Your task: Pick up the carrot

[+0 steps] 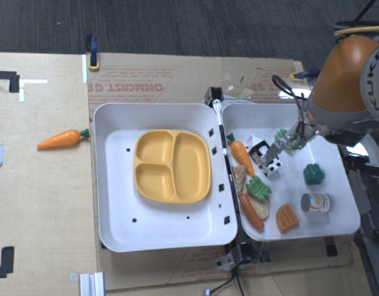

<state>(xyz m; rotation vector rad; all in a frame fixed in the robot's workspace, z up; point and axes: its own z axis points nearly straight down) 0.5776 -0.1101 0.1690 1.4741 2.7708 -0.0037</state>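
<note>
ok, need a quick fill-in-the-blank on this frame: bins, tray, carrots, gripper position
The yellow tray has ___ compartments.
It lies in the ___ bin.
One carrot lies outside both bins, on the bench to the ___ of them.
The gripper is over the ___ bin, close to another carrot.

Missing words: three; left; left; right

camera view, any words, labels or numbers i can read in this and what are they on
Red printing on the cardboard sheet under the bins: upside down and blurred, too unclear to quote.
Label on the small can in the right bin: too small to read.
White letter on the arm at the frame edge: cut off, not readable.
</note>
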